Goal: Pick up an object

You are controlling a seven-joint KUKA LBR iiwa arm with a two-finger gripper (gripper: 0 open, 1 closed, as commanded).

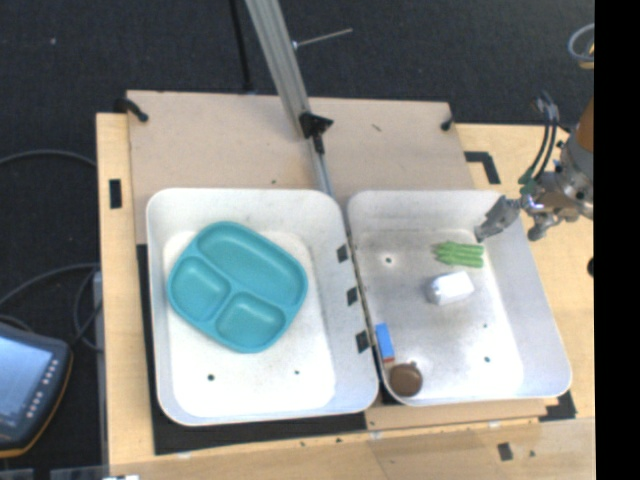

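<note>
A dark carpeted floor surrounds a pale wooden bench (420, 453), and on it two shallow white bins sit side by side. The left bin (180, 378) holds a teal divided plate (237, 284). The right bin (520, 358) holds the loose things worth picking from.

Taking the green pod-like bundle (459, 255) as the landmark: a small white lump (450, 288) lies just below it, close but apart. Well below and to the left of the bundle, against the bin's lower left wall, a small blue block (383, 342) lies just above a brown round piece (404, 378).

The gripper (522, 216) hangs up and to the right of the bundle, over the bin's upper right edge. Its two fingers stand spread apart, one reaching toward the bundle, and nothing sits between them.

The bundle is the nearest target, so I judge the approach step to be in hand. To do it well, the gripper should centre over the bundle's middle, turn so the fingers close across its short width, and descend straight down, keeping clear of the white lump so that it isn't nudged.
</note>
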